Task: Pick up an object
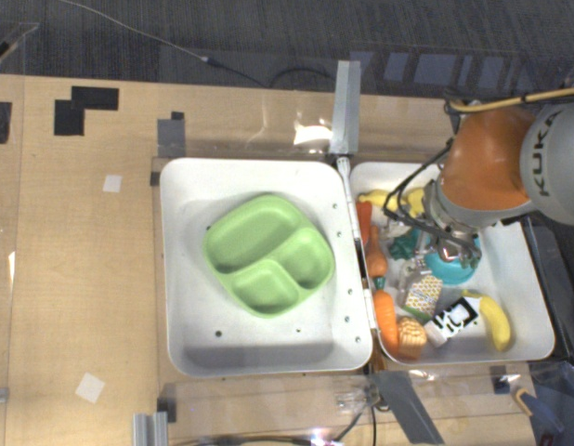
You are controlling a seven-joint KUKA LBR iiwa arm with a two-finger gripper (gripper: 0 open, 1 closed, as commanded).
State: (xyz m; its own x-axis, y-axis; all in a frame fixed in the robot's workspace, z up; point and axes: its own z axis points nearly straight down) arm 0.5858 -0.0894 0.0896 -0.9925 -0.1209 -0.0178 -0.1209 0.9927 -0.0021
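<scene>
Two white bins sit side by side on the bench: the left bin carries a green divided tray, and the right bin holds a crowded heap of small toys, which is where the arm has reached in. The gripper hangs low over the middle of that heap, directly above or against a teal cup-like piece; the wrist hides the working end, so whether it is released or clenched cannot be told, and nothing can be seen grasped. No one object is named by the task, so the relation that matters is what lies straight beneath the tool. The teal piece is the nearest candidate, lying just below and slightly toward the near edge of the bin. A patterned flat item touches it on the left, and a black-and-white block lies just beyond toward the near edge. A banana rests near the bin's near right corner, its long axis running roughly along the bin's right wall, apart from the tool. Along the left wall an orange carrot-like piece runs lengthwise beside the wall. My judgement is that a straight descent would meet the teal piece first, with crowding neighbours likely to interfere.
</scene>
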